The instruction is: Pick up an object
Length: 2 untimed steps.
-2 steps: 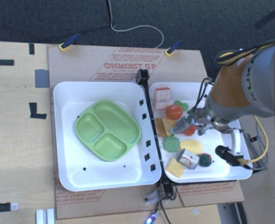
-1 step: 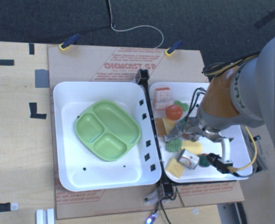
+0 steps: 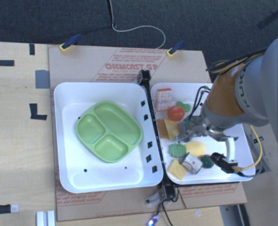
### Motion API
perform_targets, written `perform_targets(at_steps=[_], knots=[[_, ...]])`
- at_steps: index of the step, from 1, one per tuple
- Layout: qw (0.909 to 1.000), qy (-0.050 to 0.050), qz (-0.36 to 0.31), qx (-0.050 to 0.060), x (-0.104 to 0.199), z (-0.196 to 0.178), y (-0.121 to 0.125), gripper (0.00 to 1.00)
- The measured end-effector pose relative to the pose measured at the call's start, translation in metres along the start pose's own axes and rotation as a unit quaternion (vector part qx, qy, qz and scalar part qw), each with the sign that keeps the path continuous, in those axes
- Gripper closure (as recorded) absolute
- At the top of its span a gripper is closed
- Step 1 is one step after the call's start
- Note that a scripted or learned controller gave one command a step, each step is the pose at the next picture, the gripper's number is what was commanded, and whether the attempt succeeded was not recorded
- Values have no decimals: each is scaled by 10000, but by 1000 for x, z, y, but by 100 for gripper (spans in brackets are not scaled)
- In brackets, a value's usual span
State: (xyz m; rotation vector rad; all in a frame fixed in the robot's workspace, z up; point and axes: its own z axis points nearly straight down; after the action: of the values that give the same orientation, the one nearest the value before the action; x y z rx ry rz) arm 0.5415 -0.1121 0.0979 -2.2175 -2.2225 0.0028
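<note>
At the lower edge of the frame, the shallow white right-hand bin (image 3: 233,177) holds a cluster of small items in its left half: a pale yellow wedge-shaped block (image 3: 176,169) nearest the bottom, a small grey and white can-like object (image 3: 192,163) just beside it, a dark green lump (image 3: 207,162), a yellow lemon-shaped piece (image 3: 195,149) and a green knobbly round piece (image 3: 177,150). Just above these, the two-finger gripper (image 3: 190,130) hangs low over the bin's middle; whether it is open or closed cannot be told. Left of it lies a tan rectangular block (image 3: 164,129). Higher up sit a red tomato-like ball (image 3: 176,112), a green leafy piece (image 3: 183,107) and a red-and-white small carton (image 3: 163,98). The white left-hand bin (image 3: 66,126) holds a light green three-compartment plastic plate (image 3: 109,131), tilted diagonally.
</note>
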Motion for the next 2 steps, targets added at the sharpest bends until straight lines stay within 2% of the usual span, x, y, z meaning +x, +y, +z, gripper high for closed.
perform_targets(at_steps=[1,2], knots=[[10000,-8,8,-33,-8,-59,2,100],[10000,-4,3,-27,-6,-101,3,100]])
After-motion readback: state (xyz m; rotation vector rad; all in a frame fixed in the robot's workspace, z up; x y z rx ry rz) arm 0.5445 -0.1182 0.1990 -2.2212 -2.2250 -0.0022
